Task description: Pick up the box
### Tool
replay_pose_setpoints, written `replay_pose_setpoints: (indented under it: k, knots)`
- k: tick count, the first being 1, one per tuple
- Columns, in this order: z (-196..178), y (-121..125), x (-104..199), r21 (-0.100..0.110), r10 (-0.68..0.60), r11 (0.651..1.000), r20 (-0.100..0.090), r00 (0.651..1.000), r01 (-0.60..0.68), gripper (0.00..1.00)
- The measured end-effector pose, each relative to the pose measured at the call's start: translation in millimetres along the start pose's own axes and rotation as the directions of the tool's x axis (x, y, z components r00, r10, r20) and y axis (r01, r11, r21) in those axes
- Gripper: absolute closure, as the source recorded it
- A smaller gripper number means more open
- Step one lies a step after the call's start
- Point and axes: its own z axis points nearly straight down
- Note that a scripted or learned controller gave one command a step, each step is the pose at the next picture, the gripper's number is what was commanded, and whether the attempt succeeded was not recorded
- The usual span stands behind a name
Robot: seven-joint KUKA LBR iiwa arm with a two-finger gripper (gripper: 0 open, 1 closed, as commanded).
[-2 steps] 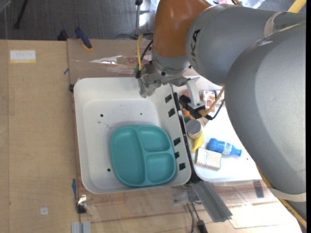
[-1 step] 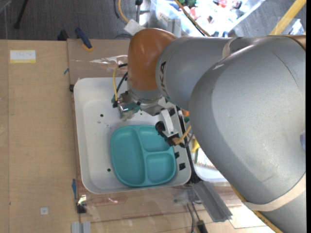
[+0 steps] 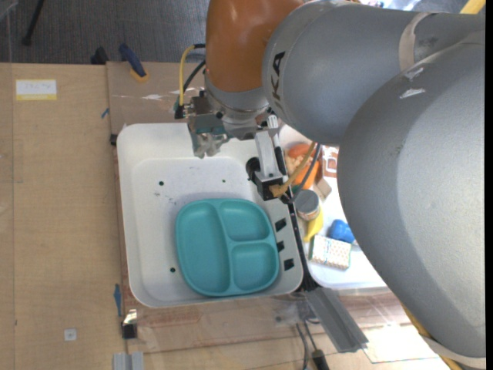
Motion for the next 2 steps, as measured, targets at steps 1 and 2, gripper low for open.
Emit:
replay_pose_setpoints:
  k: [1,2]
  knots:
    - [-9.5,32.9,-7.5,0.000,-0.070,0.998,0.001,0.998,0.070,1.00]
    - [-8.1,24.9,-66.7,0.005,-0.120,0.993,0.000,0.993,0.120,1.00]
